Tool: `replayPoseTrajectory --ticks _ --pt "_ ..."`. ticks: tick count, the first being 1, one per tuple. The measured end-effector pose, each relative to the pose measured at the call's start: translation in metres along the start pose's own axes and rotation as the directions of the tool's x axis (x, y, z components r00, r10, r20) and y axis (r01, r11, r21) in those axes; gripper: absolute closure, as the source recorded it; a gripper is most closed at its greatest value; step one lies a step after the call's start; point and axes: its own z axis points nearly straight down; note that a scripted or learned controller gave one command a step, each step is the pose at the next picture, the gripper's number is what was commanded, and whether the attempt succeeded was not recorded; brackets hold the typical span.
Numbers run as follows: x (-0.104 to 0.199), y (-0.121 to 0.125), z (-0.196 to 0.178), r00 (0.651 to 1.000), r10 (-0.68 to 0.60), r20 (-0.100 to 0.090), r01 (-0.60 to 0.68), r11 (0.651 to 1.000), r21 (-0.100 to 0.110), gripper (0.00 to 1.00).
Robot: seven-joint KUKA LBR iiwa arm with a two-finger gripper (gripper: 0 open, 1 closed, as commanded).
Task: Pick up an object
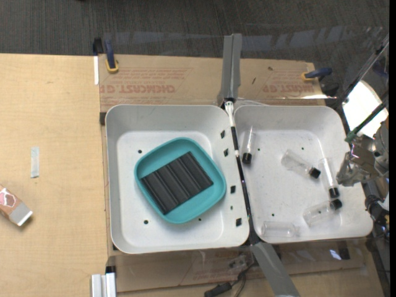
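Your clear vials (300, 164) have black caps, scattered in the right bin (291, 119). Teal tray (179, 179) fills the left bin (124, 129); gripper (352, 169) grip unreadable

This looks like a robotics lab or test workshop. Two shallow white bins, the left bin (117, 184) and the right bin (291, 119), sit on flattened cardboard (161, 86) held by clamps (110, 59) at the far edge. A wooden bench top (49, 122) lies to the left, and dark carpet (185, 11) lies beyond.
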Motion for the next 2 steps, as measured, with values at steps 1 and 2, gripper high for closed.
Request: replayPoseTrajectory --ticks 1,2 --pt "-0.0184 0.019 -0.0255 0.988 0.155 0.0 -0.155 0.988 0.0 1.0" --pt "-0.0185 0.019 -0.0326 0.988 0.152 0.004 -0.152 0.988 0.004 1.0"
